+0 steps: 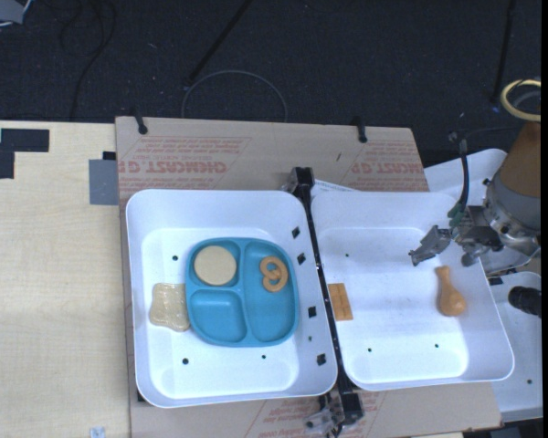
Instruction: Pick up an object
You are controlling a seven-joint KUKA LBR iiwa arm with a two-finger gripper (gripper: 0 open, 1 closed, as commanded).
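We take the likeliest thing to be picked as the tan, pear-shaped object point(449, 294) lying on the floor of the right bin point(393, 354), near that bin's right wall, with its narrow end pointing up toward the far side and its rounder end toward us. Just above and beside its narrow end we see the gripper point(447, 245), reaching in from the right at the end of the grey arm point(516, 210); its dark fingers look spread, one tip pointing left over the bin floor and the other nearer the arm, and nothing sits between the jaws. The tan object lies apart from both fingertips, close below them. An orange band point(528, 161) shows on the arm above the wrist. Moving left, a small orange tag point(339, 301) sits against the divider where the two bins meet. In the left bin point(155, 245) we see a blue divided tray point(242, 318) with three compartments: a round tan disc point(214, 265) rests in the upper left compartment, a pretzel-shaped piece point(273, 274) in the upper right one, and the lower compartments hold nothing we can make out. A pale yellowish, sponge-like piece point(168, 307) lies on the bin floor, touching the tray's left edge. Both bins rest on a sheet of printed cardboard point(256, 158), which lies on the pale wooden worktop point(46, 290). Beyond the worktop, dark carpet carries a few loose cables point(233, 89).
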